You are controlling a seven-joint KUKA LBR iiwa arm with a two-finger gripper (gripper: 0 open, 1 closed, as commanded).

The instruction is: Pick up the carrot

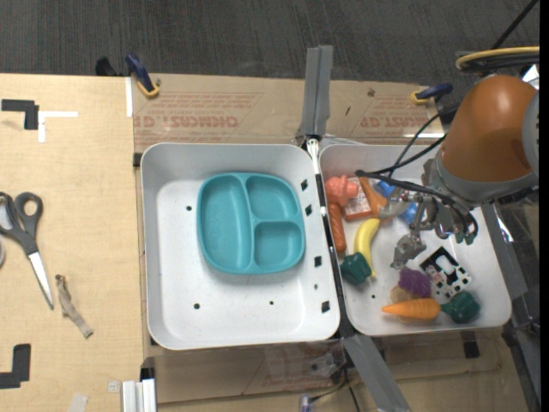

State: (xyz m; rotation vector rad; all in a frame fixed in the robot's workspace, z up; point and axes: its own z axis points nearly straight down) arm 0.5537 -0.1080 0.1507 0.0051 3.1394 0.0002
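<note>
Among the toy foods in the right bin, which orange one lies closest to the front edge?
The carrot, lying flat at the front of the right bin. The other orange piece lies along the left wall, farther back.

We're looking down on a light wood desk [69,230] with dark grey carpet-like floor [257,15] behind it. Cardboard [223,110] is clamped along the back edge with blue clips [141,74]. Scissors [26,239] lie at the left, near black tape marks [21,112]. Lighting's even, no harsh shadows.
</note>
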